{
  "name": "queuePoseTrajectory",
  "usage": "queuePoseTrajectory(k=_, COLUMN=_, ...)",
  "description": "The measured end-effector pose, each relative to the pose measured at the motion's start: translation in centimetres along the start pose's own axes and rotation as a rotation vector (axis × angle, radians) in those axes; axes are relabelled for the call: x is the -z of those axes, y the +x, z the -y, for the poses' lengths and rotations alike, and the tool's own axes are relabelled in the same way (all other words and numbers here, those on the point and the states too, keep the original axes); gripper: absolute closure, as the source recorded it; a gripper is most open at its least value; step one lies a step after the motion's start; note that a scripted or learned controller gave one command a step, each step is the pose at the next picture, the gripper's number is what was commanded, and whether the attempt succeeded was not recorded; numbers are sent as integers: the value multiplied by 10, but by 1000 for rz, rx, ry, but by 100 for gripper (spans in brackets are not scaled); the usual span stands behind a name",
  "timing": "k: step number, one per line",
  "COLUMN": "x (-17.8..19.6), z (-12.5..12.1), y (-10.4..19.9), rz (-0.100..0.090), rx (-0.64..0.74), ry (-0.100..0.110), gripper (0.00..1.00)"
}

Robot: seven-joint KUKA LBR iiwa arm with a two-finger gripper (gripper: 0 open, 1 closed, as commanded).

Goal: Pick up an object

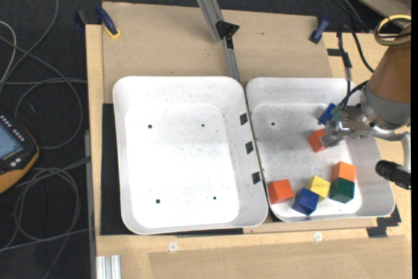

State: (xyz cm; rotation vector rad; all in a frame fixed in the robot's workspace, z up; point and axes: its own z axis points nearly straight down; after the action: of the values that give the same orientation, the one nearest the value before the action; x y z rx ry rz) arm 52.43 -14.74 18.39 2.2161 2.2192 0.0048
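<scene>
The right bin (287,101) holds several small cubes. A red cube (317,140) lies near the bin's middle, and my gripper (337,130) hangs right beside it on its right, touching or almost touching it. A blue block (326,114) shows just behind the gripper's upper left side. Along the bin's front edge sit an orange cube (281,190), a blue cube (305,201), a yellow cube (319,185), a green cube (341,190) and a second orange cube (343,171). The grey and orange arm (392,85) comes in from the right.
The left bin (130,140) stands beside the right one, with black clips on the shared rim (249,147). A metal pole (209,3) slants over the back of the bench. Cables lie on the floor at left and behind.
</scene>
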Motion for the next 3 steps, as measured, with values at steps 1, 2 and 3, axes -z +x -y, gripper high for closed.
queuePoseTrajectory(k=1, x=23, z=-2, y=0, rz=-1, rx=0, ry=1, gripper=100)
queuePoseTrajectory(k=2, x=23, z=-22, y=42, rz=-2, rx=4, ry=3, gripper=100)
queuePoseTrajectory(k=3, x=21, z=-43, y=98, rz=-4, rx=7, ry=4, gripper=100)
